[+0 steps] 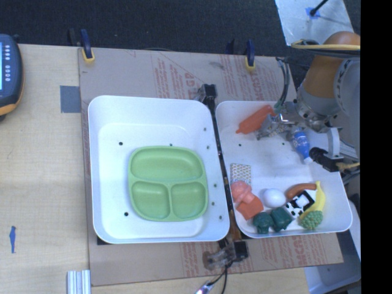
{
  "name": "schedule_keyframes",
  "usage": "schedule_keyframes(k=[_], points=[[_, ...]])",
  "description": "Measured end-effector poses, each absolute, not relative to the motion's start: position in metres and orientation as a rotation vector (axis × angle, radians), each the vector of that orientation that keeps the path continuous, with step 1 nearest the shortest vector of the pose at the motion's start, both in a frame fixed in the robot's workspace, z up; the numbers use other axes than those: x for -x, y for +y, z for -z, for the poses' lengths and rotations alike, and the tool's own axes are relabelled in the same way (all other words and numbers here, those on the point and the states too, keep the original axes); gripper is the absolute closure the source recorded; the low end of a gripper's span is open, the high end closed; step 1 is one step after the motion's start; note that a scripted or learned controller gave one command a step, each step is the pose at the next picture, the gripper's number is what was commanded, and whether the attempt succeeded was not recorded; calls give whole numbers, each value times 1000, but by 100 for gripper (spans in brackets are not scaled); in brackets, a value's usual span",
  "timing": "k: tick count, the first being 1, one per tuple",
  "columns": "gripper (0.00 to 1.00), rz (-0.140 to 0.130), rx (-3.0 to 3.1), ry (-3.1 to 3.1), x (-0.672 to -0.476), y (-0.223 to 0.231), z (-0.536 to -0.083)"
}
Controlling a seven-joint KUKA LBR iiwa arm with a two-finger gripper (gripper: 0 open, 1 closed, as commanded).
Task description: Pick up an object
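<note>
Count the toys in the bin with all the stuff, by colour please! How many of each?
Orange or pink: 3, the carrot, the pink block and the orange block
Green: 3, two dark lumps and a lighter bumpy one
White: 1, the egg
Blue: 1, the small bottle
Mixed colours: 1, the yellow, black and white toy
Total: 9

Divided plate [166, 182] in left bin [104, 112], toys [278, 207] clustered along right bin's [229, 112] near edge
</note>
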State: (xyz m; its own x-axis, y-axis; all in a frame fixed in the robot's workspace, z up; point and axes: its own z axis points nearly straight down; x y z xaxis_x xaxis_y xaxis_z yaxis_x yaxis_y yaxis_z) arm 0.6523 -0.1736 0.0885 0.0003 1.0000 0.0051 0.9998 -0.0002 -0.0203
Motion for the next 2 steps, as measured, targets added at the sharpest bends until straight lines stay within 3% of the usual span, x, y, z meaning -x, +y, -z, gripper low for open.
schedule_keyframes(k=[1, 2], points=[[0, 22, 2198, -2224, -595, -193, -94], [0, -21, 2197, -2226, -655, -121, -90]])
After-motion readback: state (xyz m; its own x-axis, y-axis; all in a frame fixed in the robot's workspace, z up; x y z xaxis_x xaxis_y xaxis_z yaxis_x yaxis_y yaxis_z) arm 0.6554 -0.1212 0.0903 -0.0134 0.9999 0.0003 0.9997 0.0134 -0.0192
